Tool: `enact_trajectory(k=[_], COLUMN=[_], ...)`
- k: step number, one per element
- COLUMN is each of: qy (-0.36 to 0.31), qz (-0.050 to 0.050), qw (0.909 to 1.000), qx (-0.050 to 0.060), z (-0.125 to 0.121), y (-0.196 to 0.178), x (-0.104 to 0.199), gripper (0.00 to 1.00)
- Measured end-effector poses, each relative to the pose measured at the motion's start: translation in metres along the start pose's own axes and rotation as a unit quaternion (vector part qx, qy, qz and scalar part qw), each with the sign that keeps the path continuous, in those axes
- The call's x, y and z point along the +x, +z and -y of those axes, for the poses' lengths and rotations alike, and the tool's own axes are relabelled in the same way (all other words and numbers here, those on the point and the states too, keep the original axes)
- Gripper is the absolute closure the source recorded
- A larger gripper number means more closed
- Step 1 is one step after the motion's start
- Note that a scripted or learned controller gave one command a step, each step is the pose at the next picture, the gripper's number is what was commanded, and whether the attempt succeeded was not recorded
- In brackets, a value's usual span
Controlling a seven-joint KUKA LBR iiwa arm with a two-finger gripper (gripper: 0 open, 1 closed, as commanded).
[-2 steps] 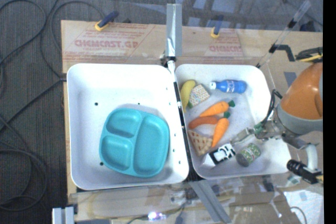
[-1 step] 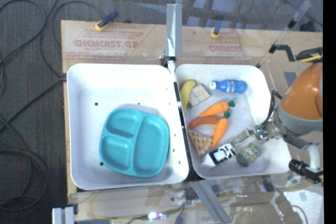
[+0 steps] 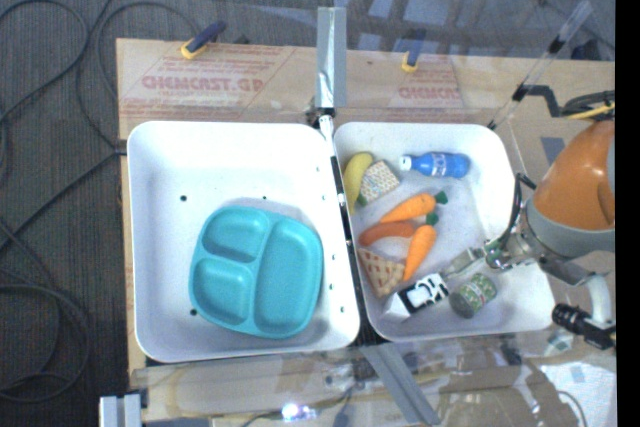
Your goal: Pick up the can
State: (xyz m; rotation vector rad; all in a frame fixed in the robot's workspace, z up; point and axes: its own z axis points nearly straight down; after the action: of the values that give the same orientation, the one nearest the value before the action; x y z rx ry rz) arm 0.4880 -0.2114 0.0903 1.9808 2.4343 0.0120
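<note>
The can point(image 3: 473, 295) is a small grey-green cylinder lying on its side near the front right corner of the right bin point(image 3: 480, 140). My gripper point(image 3: 482, 258) hangs low at the bin's right side, just above and behind the can and very close to it. From the right, the orange band of the arm point(image 3: 585, 180) leads down to it. Nothing shows in the gripper's hold.
The right bin also holds a banana point(image 3: 355, 175), a blue bottle point(image 3: 437, 164), two carrots point(image 3: 410, 210), a waffle piece point(image 3: 378, 267) and a black-and-white object point(image 3: 424, 294) just left of the can. A teal divided plate point(image 3: 258, 272) lies in the left bin point(image 3: 160, 175).
</note>
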Motion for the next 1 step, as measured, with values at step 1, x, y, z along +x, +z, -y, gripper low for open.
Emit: enact_trajectory(k=[1], qy=[0.000], qz=[0.004], qw=[1.0000], qx=[-0.005], z=[-0.0029], y=[-0.0116], x=[-0.0018], gripper=[1.00])
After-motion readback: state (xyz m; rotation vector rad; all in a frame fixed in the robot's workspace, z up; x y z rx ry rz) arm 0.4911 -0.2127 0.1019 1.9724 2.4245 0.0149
